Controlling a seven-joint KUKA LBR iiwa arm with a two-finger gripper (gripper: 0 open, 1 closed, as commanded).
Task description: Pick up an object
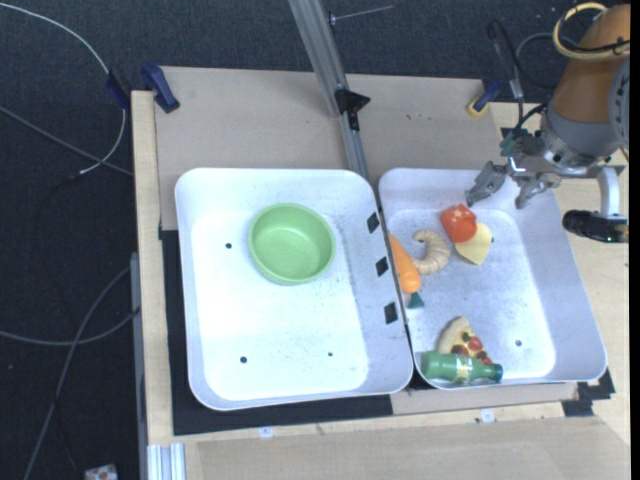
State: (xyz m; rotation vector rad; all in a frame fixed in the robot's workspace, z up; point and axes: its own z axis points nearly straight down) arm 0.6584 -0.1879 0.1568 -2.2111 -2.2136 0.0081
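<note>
Red tomato [459,221] lies just below-left of the jaws [510,189], nearest of the right bin's [560,288] items; jaws spread open, holding nothing.

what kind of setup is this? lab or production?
Likely a lab grasping bench: two white bins on a wooden bench, toy food such as a carrot and pizza slice, and the gripper above.
</note>
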